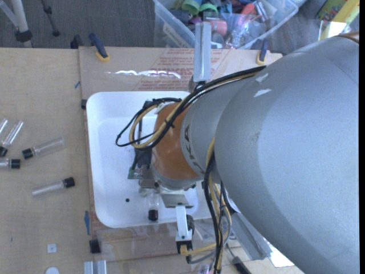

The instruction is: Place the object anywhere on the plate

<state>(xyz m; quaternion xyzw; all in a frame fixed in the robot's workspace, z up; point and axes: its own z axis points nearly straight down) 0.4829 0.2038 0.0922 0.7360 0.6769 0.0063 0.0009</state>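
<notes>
The grey arm with its orange band [171, 147] reaches from the right and covers most of the white bin [105, 153]. My gripper [150, 196] hangs low over the bin's near part, under the wrist, and its tip is hidden by the wrist body. Just below it lies a small clear vial with a black cap [152, 214] on the bin floor. I cannot tell whether the gripper touches the vial. A tiny dark speck [127, 199] sits on the bin floor to the left.
Several clear vials with black caps lie on the wooden bench at left [48, 147] [54, 185] [10, 163]. A clear tub of coloured toys [228, 10] stands beyond the bench. A blue clamp [100, 48] holds the board's far edge.
</notes>
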